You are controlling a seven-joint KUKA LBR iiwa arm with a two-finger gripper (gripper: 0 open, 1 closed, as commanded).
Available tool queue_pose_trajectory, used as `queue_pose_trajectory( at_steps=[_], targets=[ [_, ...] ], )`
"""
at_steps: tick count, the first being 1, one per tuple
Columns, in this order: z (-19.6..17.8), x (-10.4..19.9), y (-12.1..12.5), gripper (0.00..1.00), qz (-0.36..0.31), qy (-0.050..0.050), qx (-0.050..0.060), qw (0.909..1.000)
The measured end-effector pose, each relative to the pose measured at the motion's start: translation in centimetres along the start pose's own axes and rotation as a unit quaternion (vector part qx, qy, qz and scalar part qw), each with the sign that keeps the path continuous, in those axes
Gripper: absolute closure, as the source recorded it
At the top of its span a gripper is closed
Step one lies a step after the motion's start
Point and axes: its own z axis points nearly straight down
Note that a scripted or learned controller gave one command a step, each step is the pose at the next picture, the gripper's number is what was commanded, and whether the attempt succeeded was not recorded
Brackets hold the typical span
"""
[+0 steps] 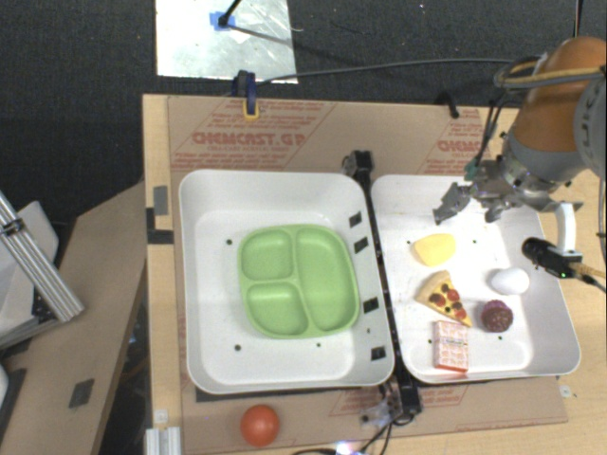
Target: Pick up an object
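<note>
The two-finger gripper [471,203] is seen above the rear of the right shallow white bin [550,349], its dark fingers spread apart with nothing between them. No object has been taken yet. Just in front of the gripper, apart from it, lies a pale yellow rounded piece of toy food [433,248] — judged the nearest candidate. Further forward lie a toy pizza slice [443,298], a white egg-shaped object [507,281], a dark red ball [496,316] and a small red-and-white packet [450,346]. For a good pick, the spread fingers should be centred over the yellow piece and lowered straight — a slanted approach would likely nudge it aside. The green divided plate [297,280] in the left bin is best ignored.
</note>
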Motion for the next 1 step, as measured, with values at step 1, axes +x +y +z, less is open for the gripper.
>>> queue_pose_trajectory(
  at_steps=[1],
  targets=[
    [-0.77, 0.03, 0.29, 0.00, -0.001, -0.001, -0.006, 1.0000]
  ],
)
